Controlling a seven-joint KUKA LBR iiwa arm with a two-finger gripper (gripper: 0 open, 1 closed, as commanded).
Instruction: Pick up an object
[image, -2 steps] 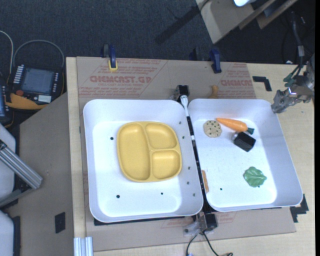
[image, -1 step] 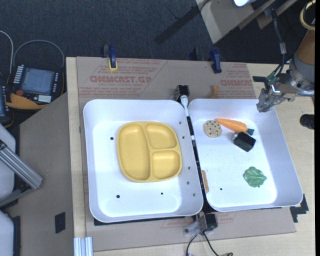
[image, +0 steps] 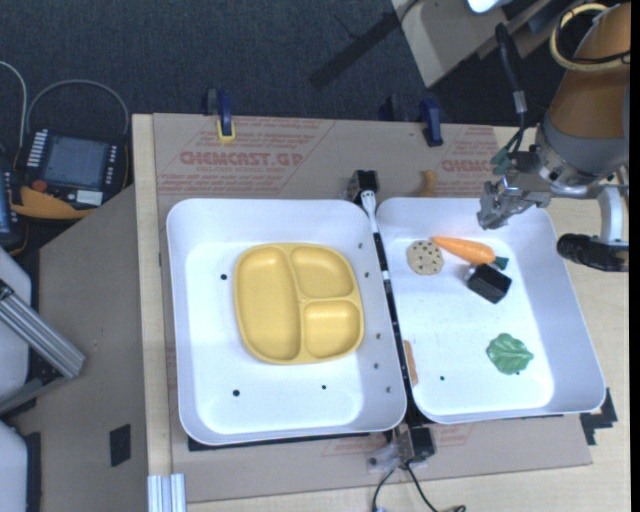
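Camera view: gripper (image: 497, 212) hangs over the right bin's (image: 560, 395) far edge; can't tell its finger state. Carrot (image: 463, 247) lies just near-left of it, long axis running left-right, cookie (image: 424, 257) beside its left end.

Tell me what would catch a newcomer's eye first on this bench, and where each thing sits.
The big yellow divided plate in the middle of the left bin stands out first. Next comes the right bin, with an orange carrot beside a round cookie near its far end, a black block just in front of the carrot, and a green leaf nearer the front. The gripper hovers over the right bin's far edge.
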